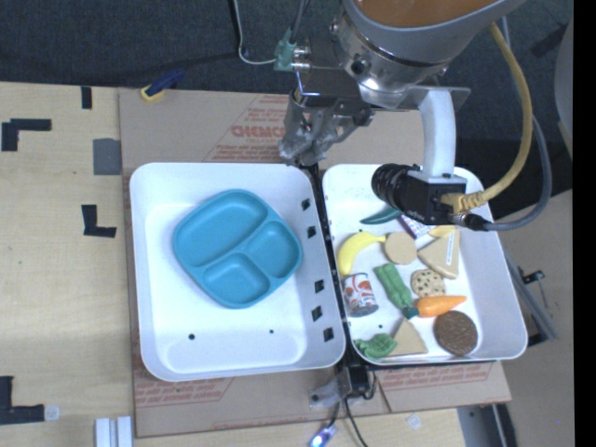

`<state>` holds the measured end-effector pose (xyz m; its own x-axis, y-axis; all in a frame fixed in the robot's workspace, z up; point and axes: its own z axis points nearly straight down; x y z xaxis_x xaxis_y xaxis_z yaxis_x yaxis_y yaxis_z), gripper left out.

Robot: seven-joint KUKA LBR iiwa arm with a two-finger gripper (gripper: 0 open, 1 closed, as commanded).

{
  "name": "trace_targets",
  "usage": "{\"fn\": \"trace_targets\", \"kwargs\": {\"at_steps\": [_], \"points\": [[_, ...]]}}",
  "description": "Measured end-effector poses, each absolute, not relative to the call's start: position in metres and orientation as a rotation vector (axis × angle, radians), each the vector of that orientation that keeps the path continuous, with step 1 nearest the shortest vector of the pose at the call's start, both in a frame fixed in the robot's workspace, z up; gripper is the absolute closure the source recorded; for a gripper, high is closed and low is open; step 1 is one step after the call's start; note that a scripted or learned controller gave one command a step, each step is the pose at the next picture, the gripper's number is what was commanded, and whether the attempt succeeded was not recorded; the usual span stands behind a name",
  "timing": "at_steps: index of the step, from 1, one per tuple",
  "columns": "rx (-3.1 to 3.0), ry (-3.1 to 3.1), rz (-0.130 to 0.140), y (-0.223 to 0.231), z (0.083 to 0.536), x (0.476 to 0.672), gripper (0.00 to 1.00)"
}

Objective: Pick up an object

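Note:
My gripper point(305, 152) hangs over the far rim where the two white bins meet, with nothing visibly in it. The right bin point(494, 277) holds a pile of toy food: a yellow banana point(357, 247), a green pod point(396, 287), a small red-and-white can point(360, 293), an orange carrot point(440, 304), a chocolate-chip cookie point(426, 282), a brown round biscuit point(456, 331), a pale wedge point(444, 253) and a green leafy piece point(377, 345). All of these lie nearer the camera than the gripper and to its right.
A blue divided plate point(237, 247) lies in the left bin point(158, 277). A black cylinder on a white post point(414, 194) reaches over the back of the right bin. The bins rest on brown cardboard point(205, 128). Cables point(517, 110) hang at the right.

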<state>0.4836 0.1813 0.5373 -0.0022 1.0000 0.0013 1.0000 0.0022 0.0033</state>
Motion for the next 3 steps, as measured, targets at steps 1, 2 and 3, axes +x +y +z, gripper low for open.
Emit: {"fn": "trace_targets", "kwargs": {"at_steps": [1,2,3], "points": [[2.215,2.230,-0.002,0.236,0.534,0.483,1.00],[2.224,2.227,-0.028,0.233,0.367,0.482,1.00],[2.215,2.218,0.028,0.215,0.545,0.484,1.00]]}}
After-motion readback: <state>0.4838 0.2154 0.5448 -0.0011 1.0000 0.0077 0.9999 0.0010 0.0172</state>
